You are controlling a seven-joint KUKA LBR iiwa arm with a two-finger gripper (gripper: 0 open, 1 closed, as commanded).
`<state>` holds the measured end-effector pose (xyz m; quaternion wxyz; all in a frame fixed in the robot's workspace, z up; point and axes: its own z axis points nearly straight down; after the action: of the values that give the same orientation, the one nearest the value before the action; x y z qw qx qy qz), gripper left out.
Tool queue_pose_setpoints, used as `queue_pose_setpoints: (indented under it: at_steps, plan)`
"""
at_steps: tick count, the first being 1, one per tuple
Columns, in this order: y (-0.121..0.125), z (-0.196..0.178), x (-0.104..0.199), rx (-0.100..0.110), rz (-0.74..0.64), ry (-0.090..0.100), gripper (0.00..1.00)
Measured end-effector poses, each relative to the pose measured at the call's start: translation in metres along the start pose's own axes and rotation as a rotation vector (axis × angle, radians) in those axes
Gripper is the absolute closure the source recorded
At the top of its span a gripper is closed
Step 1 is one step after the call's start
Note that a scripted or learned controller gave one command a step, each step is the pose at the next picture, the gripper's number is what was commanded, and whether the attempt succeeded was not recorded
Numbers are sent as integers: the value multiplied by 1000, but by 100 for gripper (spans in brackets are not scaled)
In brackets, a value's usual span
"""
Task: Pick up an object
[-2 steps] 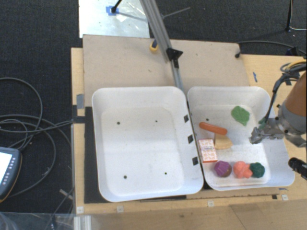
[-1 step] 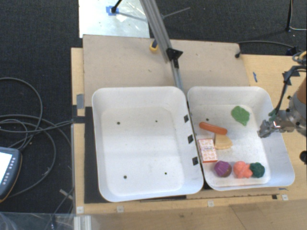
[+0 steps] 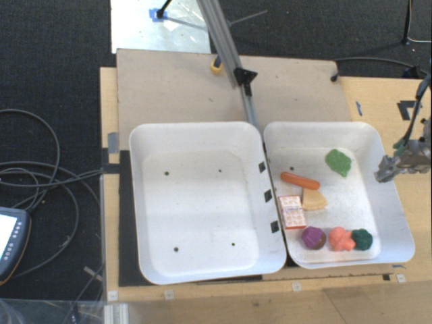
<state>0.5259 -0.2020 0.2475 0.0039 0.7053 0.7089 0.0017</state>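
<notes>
- A handheld screen device point(image 3: 9, 241) lies at the far left on the dark floor, among loose black cables point(image 3: 47, 181).
- The worktop point(image 3: 202, 86) carries two shallow white bins side by side, their inner rims touching.
- The left bin point(image 3: 145, 181) shows only four small dark dots on its floor.
- A grey pole point(image 3: 223, 36) slants down from the top and ends just above the seam between the bins.
- The right bin point(image 3: 391, 238) holds all the objects (seven in total).
- A small pink-and-white box point(image 3: 291, 212) lies near the inner wall, just beside a tan wedge point(image 3: 314, 200).
- An orange sausage-shaped piece point(image 3: 300, 181) sits just above the wedge.
- A green leafy piece point(image 3: 338, 162) lies apart, toward the bin's far side.
- Along the near wall sit a purple piece point(image 3: 312, 237), an orange-pink piece point(image 3: 341, 239) and a dark green piece point(image 3: 362, 239), close in a row.
- The pincer point(image 3: 386, 171) hangs at the right bin's outer rim, well apart from every object; whether it is spread or pressed together, I cannot tell.
</notes>
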Motion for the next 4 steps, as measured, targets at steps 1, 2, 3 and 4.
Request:
queue_pose_setpoints:
  at_steps: [1, 2, 3, 4]
  plan:
    - [4, -7, 47, 4, -5, 4, 100]
    - [9, 0, 91, 5, -5, 5, 100]
    - [14, -3, 135, 5, -5, 5, 100]
    - [28, -2, 185, 5, -6, 5, 100]
